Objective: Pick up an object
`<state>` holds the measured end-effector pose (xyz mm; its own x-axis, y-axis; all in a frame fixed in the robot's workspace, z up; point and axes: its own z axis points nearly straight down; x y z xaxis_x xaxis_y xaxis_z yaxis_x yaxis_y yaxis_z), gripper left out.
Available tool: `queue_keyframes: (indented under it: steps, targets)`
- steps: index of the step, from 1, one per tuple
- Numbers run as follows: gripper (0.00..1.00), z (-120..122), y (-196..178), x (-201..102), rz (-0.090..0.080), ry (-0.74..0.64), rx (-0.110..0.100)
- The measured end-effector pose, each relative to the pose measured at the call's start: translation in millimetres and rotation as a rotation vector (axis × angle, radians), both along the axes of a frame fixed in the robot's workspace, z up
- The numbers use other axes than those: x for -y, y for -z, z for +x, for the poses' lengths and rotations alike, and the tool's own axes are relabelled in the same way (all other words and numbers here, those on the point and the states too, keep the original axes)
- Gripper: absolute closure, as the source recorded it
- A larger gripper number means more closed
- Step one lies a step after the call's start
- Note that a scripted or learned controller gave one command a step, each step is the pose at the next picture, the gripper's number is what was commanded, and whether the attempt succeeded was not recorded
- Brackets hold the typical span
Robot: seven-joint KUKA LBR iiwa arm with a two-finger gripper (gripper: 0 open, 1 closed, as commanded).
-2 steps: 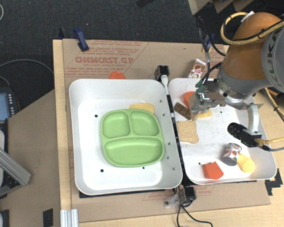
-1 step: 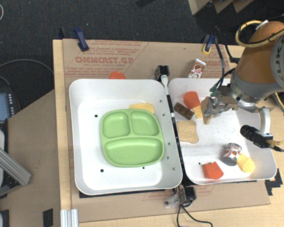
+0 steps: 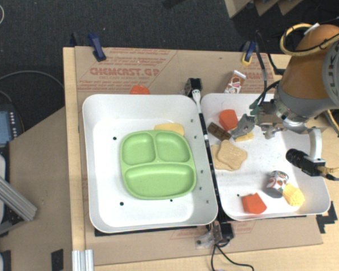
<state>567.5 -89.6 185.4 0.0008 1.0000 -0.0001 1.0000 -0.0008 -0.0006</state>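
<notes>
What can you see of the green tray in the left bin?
The green tray is a rounded, plastic-looking divided plate with three compartments: two small ones at the far side, one wide one nearer. It lies flat, right way up, mid left bin. A pale yellow piece sits at its far edge, seemingly touching.

You can't tell how the jaws of the gripper (image 3: 246,126) stand; the wrist body covers them, along with part of the yellow piece (image 3: 244,134) beneath. The arm (image 3: 313,66) runs off the right edge. A pale yellow item (image 3: 170,128) sits half tucked behind the green tray (image 3: 157,164). The small carton (image 3: 235,82) on the counter (image 3: 124,66) has print too small to read.
</notes>
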Motion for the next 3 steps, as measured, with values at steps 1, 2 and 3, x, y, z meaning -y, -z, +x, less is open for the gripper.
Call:
queue_keyframes:
  steps: [1, 2, 3]
  targets:
    - [0.0, 72, 86, 35, -0.003, -0.002, 0.008]
    - [0.0, -38, 102, 121, 0.001, 0.008, -0.007]
    - [0.0, -89, 100, 130, 0.011, -0.004, -0.002]
